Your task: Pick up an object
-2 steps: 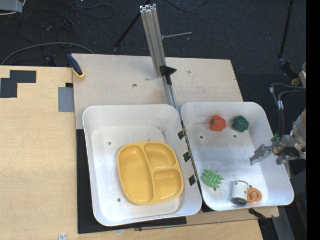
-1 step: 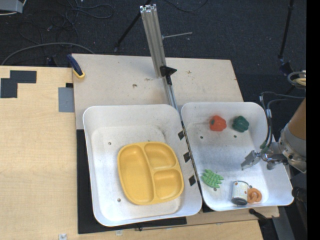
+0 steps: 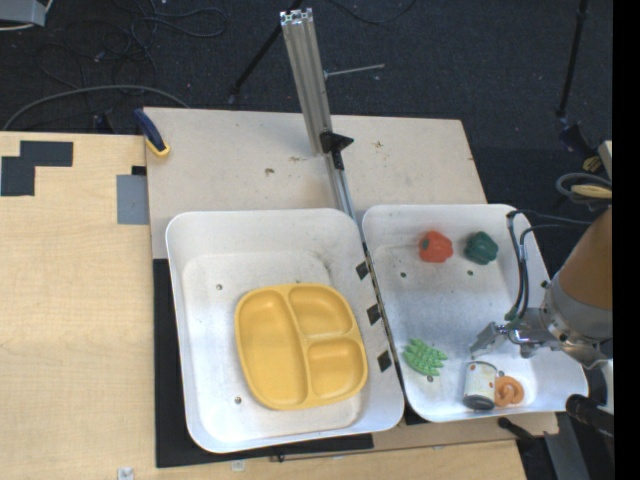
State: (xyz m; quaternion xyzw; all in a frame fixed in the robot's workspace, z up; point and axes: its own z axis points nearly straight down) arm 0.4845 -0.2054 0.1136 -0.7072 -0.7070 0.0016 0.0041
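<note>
The right white bin (image 3: pixel 455 268) holds several small objects. A red round piece (image 3: pixel 435 247) and a dark green piece (image 3: pixel 482 247) lie near its far side. A light green spiky toy (image 3: pixel 424 357) sits towards the front left. A small grey-white cylinder (image 3: pixel 480 385) and an orange ring-like piece (image 3: pixel 509 391) lie together at the front right. My gripper (image 3: pixel 497 337) reaches in from the right edge, low over the bin floor, just above and behind the cylinder and right of the spiky toy. Nothing shows in its grasp.
The left white bin (image 3: pixel 200 268) bears a yellow divided plate (image 3: pixel 300 345). An aluminium post (image 3: pixel 310 83) rises behind the bins. A cable loop (image 3: pixel 520 258) hangs over the right bin's right side. The arm's orange band (image 3: pixel 600 268) stands at the right edge.
</note>
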